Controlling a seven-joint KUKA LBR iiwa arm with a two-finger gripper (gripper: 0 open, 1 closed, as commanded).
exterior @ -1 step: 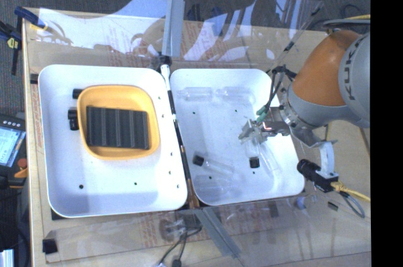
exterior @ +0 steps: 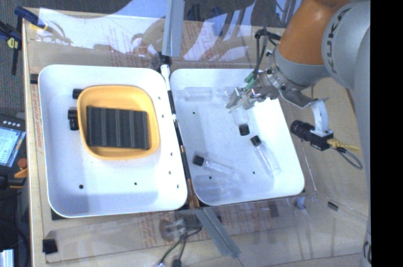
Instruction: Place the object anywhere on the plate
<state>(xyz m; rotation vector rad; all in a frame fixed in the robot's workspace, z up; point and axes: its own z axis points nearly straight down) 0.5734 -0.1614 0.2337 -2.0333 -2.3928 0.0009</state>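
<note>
A yellow plate (exterior: 119, 97) with a dark ribbed insert (exterior: 118, 127) lies in the left bin (exterior: 63, 190). Several clear vials with black caps lie in the right bin (exterior: 286, 181). One (exterior: 242, 123) is just below my gripper (exterior: 243, 98), cap end toward the front. Another (exterior: 263, 154) lies nearer the right wall, and a third (exterior: 213, 164) sits at the front middle. My gripper hangs over the back of the right bin, well to the right of the plate. Whether the vial under it is touched is too small to tell.
A further clear vial (exterior: 196, 94) rests at the back left of the right bin. Small black pieces (exterior: 73, 118) sit beside the plate on its left. A cable connector (exterior: 310, 134) hangs by the right bin's outer wall. A raised divider (exterior: 176, 133) separates the bins.
</note>
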